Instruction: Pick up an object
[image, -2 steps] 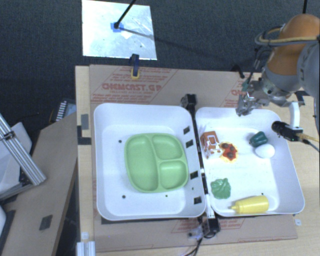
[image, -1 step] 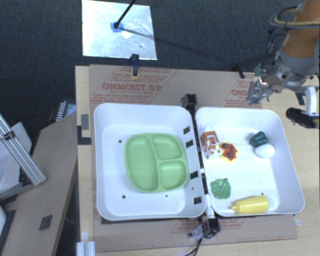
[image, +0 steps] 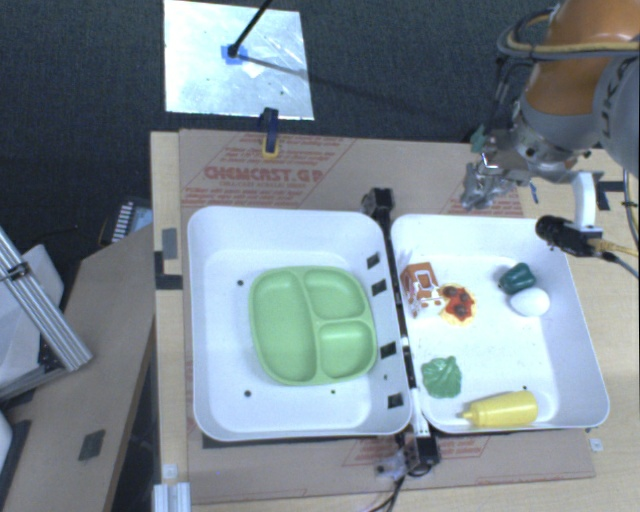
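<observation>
claw (image: 487, 187) above right bin's far rim | yellow bottle (image: 499, 408) near front, well apart

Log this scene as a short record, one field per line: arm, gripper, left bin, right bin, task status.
arm: reaches in from the right, orange band visible
gripper: above the far rim of the right bin, nothing seen between its fingers
left bin: holds a green divided plate
right bin: yellow bottle, green leafy toy, white egg touching a dark green piece, orange-and-white toy, red-orange item
task status: no object picked up yet
</observation>
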